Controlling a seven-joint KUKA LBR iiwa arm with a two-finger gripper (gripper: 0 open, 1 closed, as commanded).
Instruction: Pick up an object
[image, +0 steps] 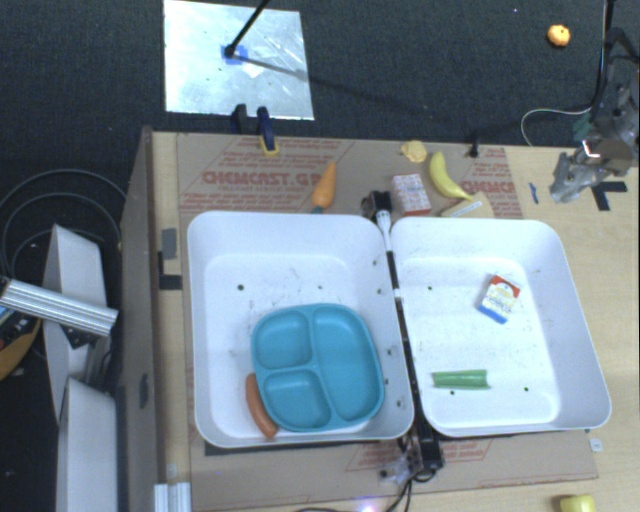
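Objects to pick from are spread over both shallow white plastic bins, so going left to right: the left bin (215, 300) has a light-blue three-compartment plastic plate (316, 366) sitting lower centre, with an orange hot-dog-shaped toy (260, 405) lying just beside its lower-left edge, looks like it's touching. Above the bins, on the brown cardboard-covered surface (230, 170), there's an orange carrot-shaped toy (324, 186), then a small pinkish printed box (411, 193), and a yellow banana toy (444, 177) right of that.

The right bin (560, 300) holds two things, well apart from each other: a flat green rectangular stick (459, 379) low in the middle, and a small red, white and blue carton (498, 298) up toward the right side.

The grey gripper (585, 172) is way off at the upper right of the frame, outside the bins, above the surface's far corner. It's too small and blurry to say how the fingers stand, so can't tell, and I see nothing hanging from it.

My read: this is the very start, no approach made yet. Next move would be swinging over the right bin and coming down on something. The carton looks like the closest, easiest target since it stands clear of the walls.
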